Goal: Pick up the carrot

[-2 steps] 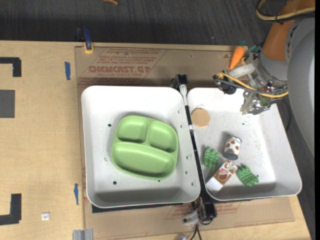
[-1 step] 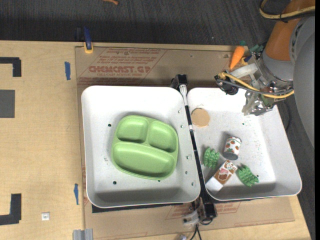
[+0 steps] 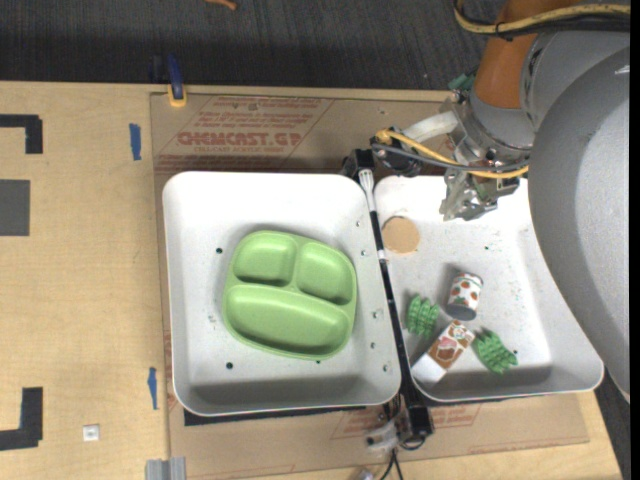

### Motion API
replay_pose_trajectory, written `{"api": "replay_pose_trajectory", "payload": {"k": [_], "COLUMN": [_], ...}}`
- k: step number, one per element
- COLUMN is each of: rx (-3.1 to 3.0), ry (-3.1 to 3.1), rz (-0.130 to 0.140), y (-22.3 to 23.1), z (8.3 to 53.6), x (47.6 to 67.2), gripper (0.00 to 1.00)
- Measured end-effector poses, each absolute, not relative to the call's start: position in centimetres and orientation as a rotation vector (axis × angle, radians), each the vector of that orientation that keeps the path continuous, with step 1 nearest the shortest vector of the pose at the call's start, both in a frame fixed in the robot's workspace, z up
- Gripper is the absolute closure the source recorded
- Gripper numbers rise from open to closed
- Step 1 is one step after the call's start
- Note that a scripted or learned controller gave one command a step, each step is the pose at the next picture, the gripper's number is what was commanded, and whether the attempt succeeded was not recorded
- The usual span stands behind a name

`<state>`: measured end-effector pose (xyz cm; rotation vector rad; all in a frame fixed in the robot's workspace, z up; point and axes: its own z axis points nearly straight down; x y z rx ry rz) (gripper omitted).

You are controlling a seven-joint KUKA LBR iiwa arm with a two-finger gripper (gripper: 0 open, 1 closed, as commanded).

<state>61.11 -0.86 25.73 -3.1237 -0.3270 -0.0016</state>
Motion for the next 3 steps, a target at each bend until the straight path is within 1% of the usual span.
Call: {"api": "replay_pose_trajectory", "payload": {"k": [1,2,3], "rx": [-3.124,-3.053,-2.962], "ry": [-0.323,-0.726,-1.045], "rz": [-0.003,0.007,0.000], "y": [-0.9,-4.8,-9.6], "z": [26.7,22.3,36.4], "x": [61.1,58.0,55.8], "gripper": [1.00,1.00,1.00]}}
